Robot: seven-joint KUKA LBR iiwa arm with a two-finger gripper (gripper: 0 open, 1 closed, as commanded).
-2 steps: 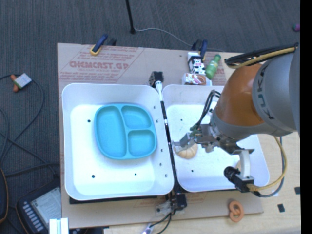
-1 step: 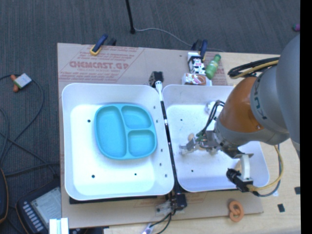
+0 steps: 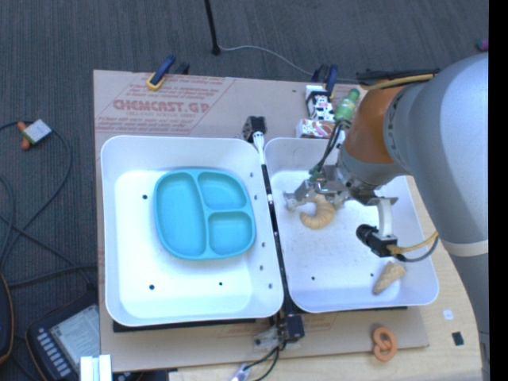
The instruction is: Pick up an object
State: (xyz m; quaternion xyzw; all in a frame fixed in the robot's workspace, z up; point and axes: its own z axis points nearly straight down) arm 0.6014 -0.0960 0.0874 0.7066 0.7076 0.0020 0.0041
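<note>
My gripper (image 3: 316,195) is low in the right bin (image 3: 341,296), near its back left part. A tan, curved croissant-shaped piece (image 3: 318,215) lies on the bin floor directly beneath and just in front of it, touching or nearly touching the metal tip. A second tan, cone-shaped piece (image 3: 389,277) lies near the bin's front right corner, apart from the gripper. The grey arm with its orange band (image 3: 373,129) covers the bin's back right part.
The left bin (image 3: 131,292) holds a light blue divided plate (image 3: 204,213). A black connector with a yellow cable (image 3: 379,240) hangs from the arm over the right bin. A small orange ring-shaped item (image 3: 384,343) lies on the cardboard in front of the bins.
</note>
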